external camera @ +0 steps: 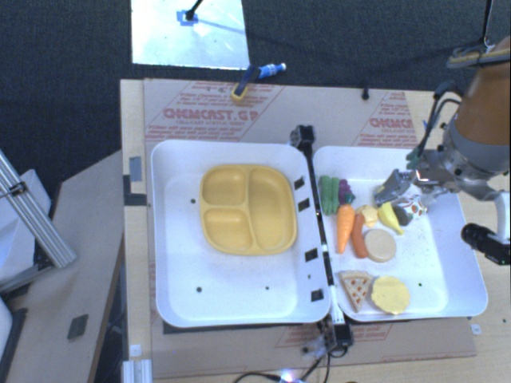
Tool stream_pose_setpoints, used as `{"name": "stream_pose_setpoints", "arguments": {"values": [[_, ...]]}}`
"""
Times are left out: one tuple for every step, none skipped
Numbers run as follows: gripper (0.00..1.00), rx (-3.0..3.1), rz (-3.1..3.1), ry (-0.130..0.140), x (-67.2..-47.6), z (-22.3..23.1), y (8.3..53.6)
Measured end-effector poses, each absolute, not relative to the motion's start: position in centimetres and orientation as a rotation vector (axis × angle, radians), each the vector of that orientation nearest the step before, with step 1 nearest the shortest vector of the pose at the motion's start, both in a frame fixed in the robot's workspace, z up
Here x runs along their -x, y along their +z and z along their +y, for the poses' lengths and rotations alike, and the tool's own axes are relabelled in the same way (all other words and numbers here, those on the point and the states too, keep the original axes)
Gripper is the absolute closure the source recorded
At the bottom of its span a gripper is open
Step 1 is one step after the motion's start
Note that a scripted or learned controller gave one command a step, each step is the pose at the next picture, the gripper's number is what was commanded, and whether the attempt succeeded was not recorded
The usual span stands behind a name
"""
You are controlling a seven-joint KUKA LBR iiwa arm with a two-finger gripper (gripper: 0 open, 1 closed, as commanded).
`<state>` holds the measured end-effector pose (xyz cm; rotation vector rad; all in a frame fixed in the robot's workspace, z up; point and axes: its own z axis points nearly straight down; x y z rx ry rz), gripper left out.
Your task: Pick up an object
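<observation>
Nearest the camera, a pizza slice (355,290) and a yellow round piece (390,294) are seen at the front of the right bin (467,294), where all the toy food is gathered for picking; a carrot (344,226), a green pod (329,191) and a banana (391,217) lie further back. A yellow divided plate (247,209) is kept apart in the left bin (172,278). The gripper (397,188) is lowered from the right, close above the banana; how far it is opened, or whether anything is held, cannot be told.
</observation>
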<state>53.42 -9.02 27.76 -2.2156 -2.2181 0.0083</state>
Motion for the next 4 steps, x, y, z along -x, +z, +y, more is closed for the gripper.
{"name": "stream_pose_setpoints", "arguments": {"values": [[0.00, 2.220, -2.226, -0.002, -53.6, -9.0, 28.3], [0.00, 2.218, -2.222, 0.002, -52.7, -8.5, 23.2], [0.00, 2.218, -2.220, 0.003, -52.8, -7.8, 18.8], [0.00, 2.219, -2.219, 0.004, -52.0, -8.6, 13.5]]}}
